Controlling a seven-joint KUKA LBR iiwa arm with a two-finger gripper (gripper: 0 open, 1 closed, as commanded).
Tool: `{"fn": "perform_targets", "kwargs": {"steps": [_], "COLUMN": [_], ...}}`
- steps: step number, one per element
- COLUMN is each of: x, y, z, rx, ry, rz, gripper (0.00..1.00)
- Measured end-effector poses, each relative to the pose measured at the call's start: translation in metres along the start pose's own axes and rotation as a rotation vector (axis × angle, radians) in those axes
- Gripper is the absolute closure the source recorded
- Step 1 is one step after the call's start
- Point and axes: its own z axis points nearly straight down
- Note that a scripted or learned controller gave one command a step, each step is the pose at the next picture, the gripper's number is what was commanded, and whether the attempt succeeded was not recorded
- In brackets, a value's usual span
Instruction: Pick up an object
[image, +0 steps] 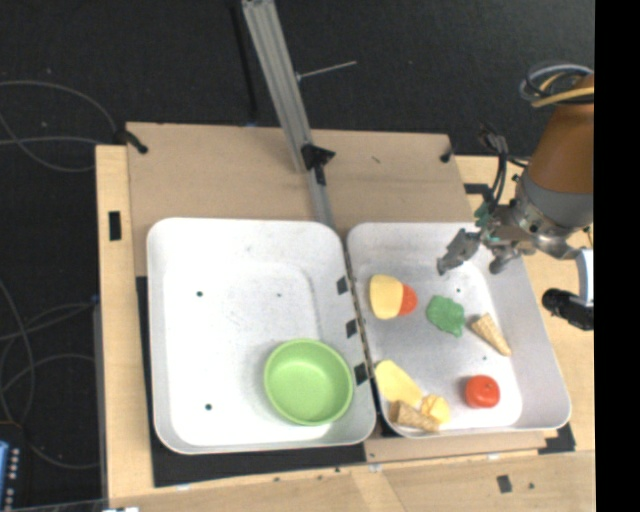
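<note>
Grey arm (560, 150) cut off at right, end effector (472, 253) open, empty.

A robotics lab: a table (220, 180) with two white bins (200, 260), loose cables (40, 110), and a metal camera mast (285, 90).

The grey arm (560, 165) comes in from the right, with its orange band up high. Its gripper (476, 256) hangs low, and the two fingers (452, 254) are spread apart, holding nothing.
</note>
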Motion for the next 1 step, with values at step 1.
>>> {"fn": "perform_targets", "kwargs": {"steps": [1], "x": [0.0000], "y": [0.0000], "z": [0.0000], "rx": [0.000], "ry": [0.000], "rz": [0.000], "gripper": [0.00]}}
